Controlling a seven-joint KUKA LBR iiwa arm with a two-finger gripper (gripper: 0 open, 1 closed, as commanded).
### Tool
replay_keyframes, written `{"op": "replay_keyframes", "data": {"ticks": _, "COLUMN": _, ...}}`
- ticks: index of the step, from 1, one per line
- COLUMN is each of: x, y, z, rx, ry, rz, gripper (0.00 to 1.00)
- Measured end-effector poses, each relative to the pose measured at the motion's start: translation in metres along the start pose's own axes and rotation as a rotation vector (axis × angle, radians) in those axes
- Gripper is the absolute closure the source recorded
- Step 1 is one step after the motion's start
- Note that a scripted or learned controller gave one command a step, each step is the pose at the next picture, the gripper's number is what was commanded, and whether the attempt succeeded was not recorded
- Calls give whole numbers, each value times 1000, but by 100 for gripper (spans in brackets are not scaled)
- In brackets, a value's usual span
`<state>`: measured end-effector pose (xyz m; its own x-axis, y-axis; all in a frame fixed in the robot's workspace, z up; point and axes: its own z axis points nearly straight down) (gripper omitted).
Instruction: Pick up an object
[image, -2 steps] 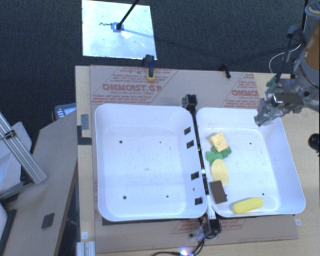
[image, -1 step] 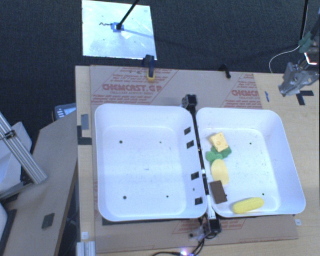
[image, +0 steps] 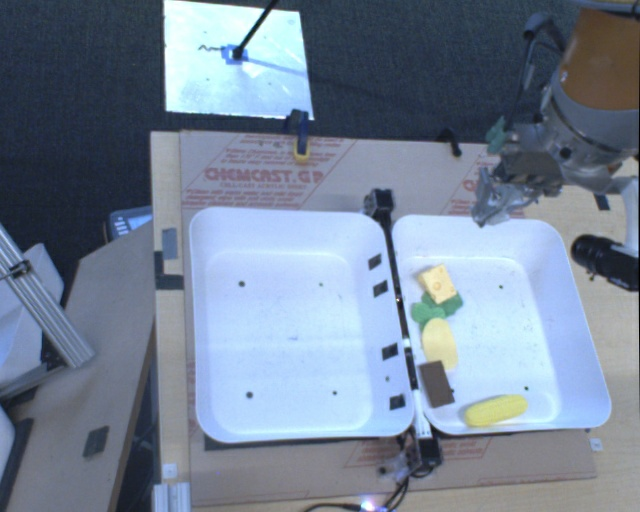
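End effector (image: 492, 208) hangs above the right bin's (image: 560, 300) far rim with nothing in it, can't tell its state from here. The yellow block (image: 436, 282), green piece (image: 432, 310), pale yellow piece (image: 440, 345), brown block (image: 436, 382) and yellow banana-like toy (image: 494, 409) sit bunched along the bin's left and near side, so I'd guess it needs to head that way.

The grey arm with its orange band enters from the frame's two o'clock corner, wrist angled down toward eight o'clock. Its gripper (image: 490, 208) hangs at the arm's lower end with nothing visible between its fingertips.
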<state>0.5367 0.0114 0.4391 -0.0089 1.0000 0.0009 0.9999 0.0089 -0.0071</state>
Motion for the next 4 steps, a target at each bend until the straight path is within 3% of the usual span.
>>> {"op": "replay_keyframes", "data": {"ticks": 1, "x": -3, "y": -17, "z": -102, "rx": -21, "ry": 0, "rz": 3, "gripper": 100}}
{"op": "replay_keyframes", "data": {"ticks": 2, "x": 33, "y": -3, "z": 16, "rx": 2, "ry": -1, "rz": 2, "gripper": 100}}
{"op": "replay_keyframes", "data": {"ticks": 3, "x": 76, "y": 20, "z": -65, "rx": -18, "ry": 1, "rz": 1, "gripper": 100}}
{"op": "replay_keyframes", "data": {"ticks": 4, "x": 28, "y": 20, "z": -99, "rx": -14, "ry": -2, "rz": 11, "gripper": 100}}
